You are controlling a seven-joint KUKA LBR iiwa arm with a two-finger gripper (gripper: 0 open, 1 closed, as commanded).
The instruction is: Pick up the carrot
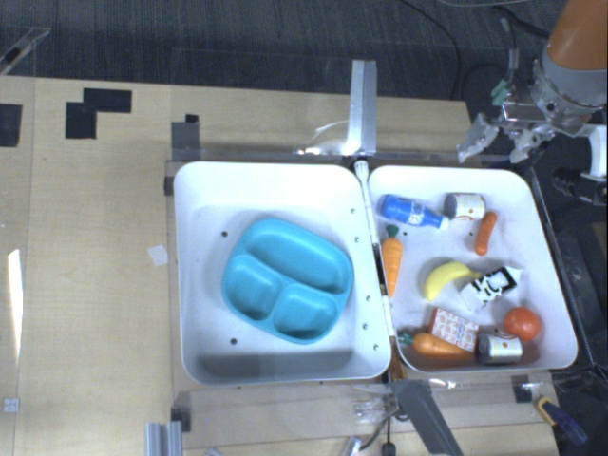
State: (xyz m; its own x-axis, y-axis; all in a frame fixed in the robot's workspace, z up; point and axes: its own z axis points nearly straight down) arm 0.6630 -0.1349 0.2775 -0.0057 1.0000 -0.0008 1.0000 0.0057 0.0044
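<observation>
A small orange carrot (391, 262) with a green top lies along the left wall of the right bin (543, 218), pointing toward the front. A fatter orange carrot-like piece (440, 347) lies at that bin's front edge. A slim red-orange piece (485, 234) rests near the back right. My gripper (501, 144) hangs above the back rim of the right bin, well behind and to the right of the carrot. It is open with nothing between its fingers.
The right bin also holds a blue bottle (410, 211), a small can (464, 205), a banana (446, 277), a black-and-white item (490, 286), a tomato (522, 324), a patterned box (452, 329) and another can (501, 349). A blue divided tray (287, 279) sits in the left bin (204, 217).
</observation>
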